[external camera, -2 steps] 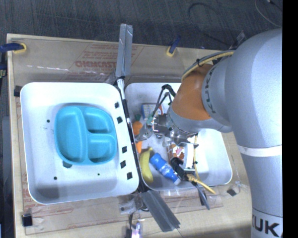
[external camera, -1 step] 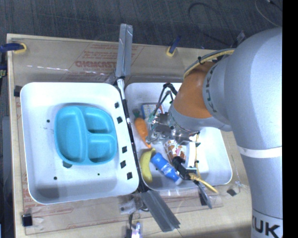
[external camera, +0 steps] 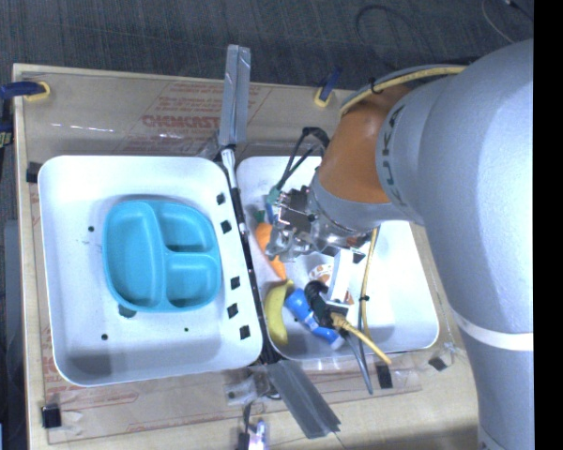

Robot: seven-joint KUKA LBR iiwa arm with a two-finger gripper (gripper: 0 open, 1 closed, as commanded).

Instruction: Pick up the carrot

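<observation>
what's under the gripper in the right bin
Under the gripper, the carrot shows as orange patches by the right bin's left wall. A banana and blue toy lie nearer. The gripper covers the rest of the carrot.

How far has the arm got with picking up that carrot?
Done: the arm has reached into the right bin, its gripper down over the carrot. In hand: closing in on it; a grasp isn't visible. Left: gripping and lifting, since the carrot lies low in the bin beside the banana.
</observation>
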